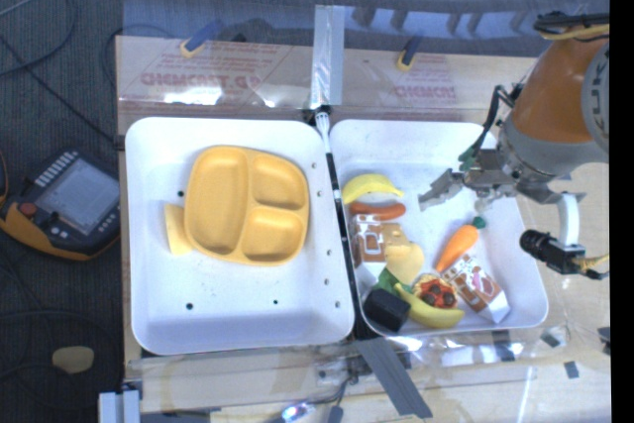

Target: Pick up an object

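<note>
The right bin holds a pile of toy food along its left and front sides. In it lie a yellow banana, a red sausage, a brown box, an orange carrot, a printed packet, a second banana and a black block. My gripper hangs over the middle of this bin, just above and behind the carrot's top. Its fingers are spread open, one pointing left toward the sausage, and nothing is between them.
The left bin carries a yellow divided plate with a pale yellow piece tucked under its left edge. The arm's orange band rises over the right bin's far right corner. A handheld controller lies on the floor at left.
</note>
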`<state>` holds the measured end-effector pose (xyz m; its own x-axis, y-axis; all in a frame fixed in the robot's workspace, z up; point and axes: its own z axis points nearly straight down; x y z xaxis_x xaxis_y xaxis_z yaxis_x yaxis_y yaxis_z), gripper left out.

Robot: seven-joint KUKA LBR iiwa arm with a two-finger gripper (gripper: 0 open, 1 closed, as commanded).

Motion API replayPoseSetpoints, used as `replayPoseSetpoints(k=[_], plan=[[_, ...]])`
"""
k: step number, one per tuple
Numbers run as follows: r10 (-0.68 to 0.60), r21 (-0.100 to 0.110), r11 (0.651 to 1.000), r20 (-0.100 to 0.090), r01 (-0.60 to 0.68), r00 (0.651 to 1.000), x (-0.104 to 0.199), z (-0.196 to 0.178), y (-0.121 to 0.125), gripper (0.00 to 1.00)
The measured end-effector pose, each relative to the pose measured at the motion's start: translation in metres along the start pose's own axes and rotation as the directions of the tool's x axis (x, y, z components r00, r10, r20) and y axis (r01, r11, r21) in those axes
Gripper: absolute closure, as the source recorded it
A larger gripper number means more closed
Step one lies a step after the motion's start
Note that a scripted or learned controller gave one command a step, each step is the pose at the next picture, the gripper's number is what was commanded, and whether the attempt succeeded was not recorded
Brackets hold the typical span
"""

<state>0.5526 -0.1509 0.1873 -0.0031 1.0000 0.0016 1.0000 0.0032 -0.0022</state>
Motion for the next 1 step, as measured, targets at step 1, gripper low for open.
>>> replayPoseSetpoints(k=[1], plan=[[-0.423, 0.000, 0.906, 0.001, 0.423, 0.906, -0.0683, 0.0804, -0.0286, 0.00]])
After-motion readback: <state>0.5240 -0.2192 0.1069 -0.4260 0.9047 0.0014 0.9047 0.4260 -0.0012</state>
